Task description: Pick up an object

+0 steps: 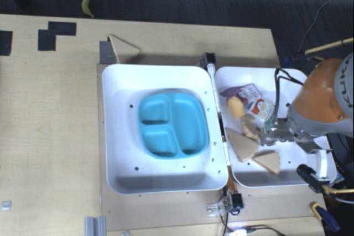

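The arm (323, 99) reaches into the right bin (287, 75) from the right, and its end effector (269, 134) sits low among a loose cluster of objects. To do this step well, it should settle on 1 item, come down squarely over it and close only once that item sits between both sides; the pieces crowd each other, so a slanted approach is likely to push them aside or catch 2 at once.

The nearest candidates are 2 tan wedge-shaped pieces: one (242, 146) just left of the end effector, the other (269, 162) just below it toward the bin's near wall. A small yellow object (236, 107) and a printed packet (253, 98) lie a little farther off, toward the bin's far left corner.

Whether the end effector is wide, narrow or gripping anything, I cannot tell.

The left bin (116, 119) holds a blue divided tray (172, 124), well apart from the arm.
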Robot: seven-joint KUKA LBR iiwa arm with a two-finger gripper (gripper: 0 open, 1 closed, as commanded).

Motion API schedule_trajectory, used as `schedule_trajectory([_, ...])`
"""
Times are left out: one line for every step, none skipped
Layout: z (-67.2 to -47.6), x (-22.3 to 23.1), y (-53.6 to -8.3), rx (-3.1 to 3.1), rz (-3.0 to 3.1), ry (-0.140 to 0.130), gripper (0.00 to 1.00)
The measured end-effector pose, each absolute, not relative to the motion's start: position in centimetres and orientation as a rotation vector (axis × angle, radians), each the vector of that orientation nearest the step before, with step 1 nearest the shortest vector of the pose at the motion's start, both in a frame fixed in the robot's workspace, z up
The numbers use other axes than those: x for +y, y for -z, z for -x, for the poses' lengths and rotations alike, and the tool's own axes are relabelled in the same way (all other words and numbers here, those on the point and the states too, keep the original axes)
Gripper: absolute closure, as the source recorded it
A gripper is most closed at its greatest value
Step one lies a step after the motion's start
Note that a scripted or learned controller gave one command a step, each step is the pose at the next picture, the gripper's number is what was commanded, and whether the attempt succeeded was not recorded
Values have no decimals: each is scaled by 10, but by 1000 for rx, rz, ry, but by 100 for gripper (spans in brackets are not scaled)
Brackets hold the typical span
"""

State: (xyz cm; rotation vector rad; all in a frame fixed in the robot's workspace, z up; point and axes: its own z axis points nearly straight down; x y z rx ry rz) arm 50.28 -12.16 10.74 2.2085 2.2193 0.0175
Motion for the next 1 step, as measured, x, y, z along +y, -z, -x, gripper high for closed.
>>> schedule_trajectory([-503,-122,-107,2220,-2209,-17,0])
